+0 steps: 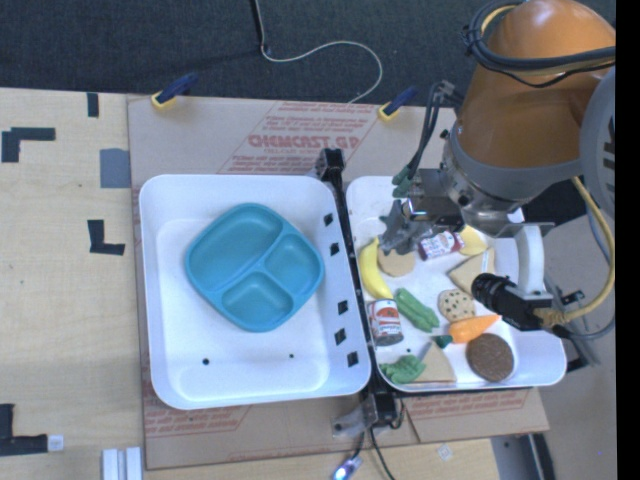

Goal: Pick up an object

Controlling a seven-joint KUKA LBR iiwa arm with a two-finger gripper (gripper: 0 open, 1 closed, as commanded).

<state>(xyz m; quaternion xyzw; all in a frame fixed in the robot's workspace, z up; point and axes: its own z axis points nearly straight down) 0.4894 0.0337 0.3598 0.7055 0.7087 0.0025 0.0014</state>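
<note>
We look down on a pale table [60, 298] with a cardboard sheet [290, 138] under two white bins and dark floor beyond. The arm [540, 78], grey with its orange band, reaches in from the right and hangs over the right bin [545, 373]. The left bin [240, 388] carries a blue divided plate [255, 265].

The right bin holds the candidates for picking: a banana [372, 271] along its left wall, a green pod [415, 309] beside it, a small can [386, 322], a carrot [470, 329], a brown round patty [490, 356], a spotted cracker [455, 302] and a green leafy piece [404, 370] near the front.

The pincer [402, 236] sits low over the back of this bin, just above a tan disc [397, 263] near the banana's upper end. We cannot tell how far its jaws are apart, and we see nothing gripped.

We judge this the reach-and-descend step. Next comes settling squarely on one item, closing, then lifting clear of its close neighbours.
</note>
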